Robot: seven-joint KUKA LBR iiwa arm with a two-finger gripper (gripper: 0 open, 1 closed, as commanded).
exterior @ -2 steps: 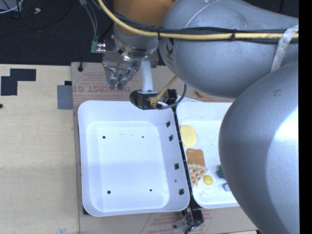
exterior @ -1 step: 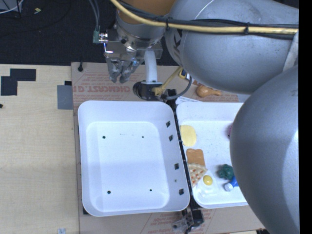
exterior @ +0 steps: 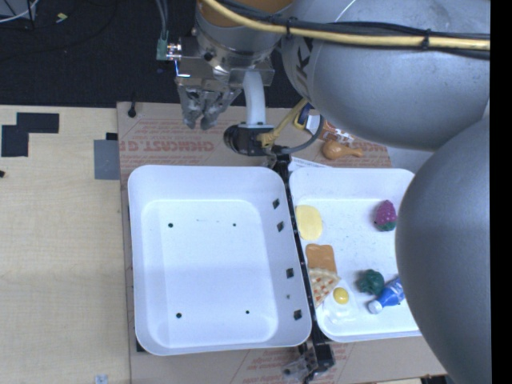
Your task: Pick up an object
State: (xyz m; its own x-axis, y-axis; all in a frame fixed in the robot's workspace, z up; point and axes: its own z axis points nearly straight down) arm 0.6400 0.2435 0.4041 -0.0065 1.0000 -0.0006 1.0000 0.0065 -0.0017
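End effector [exterior: 204,110] hangs above the bench [exterior: 56,238], behind the left bin [exterior: 148,190]; fingers look pressed together, nothing between them. Toys lie in the right bin [exterior: 352,190]: yellow piece [exterior: 309,222], purple fruit [exterior: 386,215], green lump [exterior: 370,281]. The arm [exterior: 400,62] covers that bin's right side.

Red block lettering runs along the far edge of the brown cardboard sheet [exterior: 204,138] lying under the two bins; it is printed upside down as seen from the camera and reads roughly "OHIOWEST. CO", though the characters are too soft to confirm letter for letter. A second strip of red print [exterior: 268,364] sits on the same cardboard at its near edge, below the left white plastic bin [exterior: 144,214], and is too small and blurred to read. No other text, number or brand mark is legible
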